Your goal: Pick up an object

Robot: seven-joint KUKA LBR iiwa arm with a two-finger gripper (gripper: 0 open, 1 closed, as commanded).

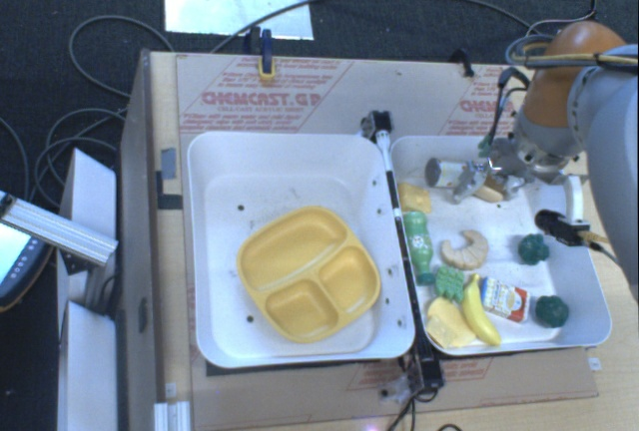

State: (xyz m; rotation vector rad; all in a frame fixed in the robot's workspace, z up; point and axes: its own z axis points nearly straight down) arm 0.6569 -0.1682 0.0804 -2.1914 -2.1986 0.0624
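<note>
- Camera view shows the right white bin holding the loose objects: a tan croissant-shaped toy near its middle, a yellow banana toward the near edge, and a small white carton with red print just beside the banana.
- A yellow wedge lies at the near left corner, touching the banana; a green bottle-shaped piece lies along the left wall.
- Two dark green broccoli-like pieces sit toward the right side.
- The two-finger gripper is low over the far part of this bin, near a pale yellow piece; whether its fingers are apart or together cannot be told.
- The left white bin holds a yellow three-compartment plastic tray.
</note>
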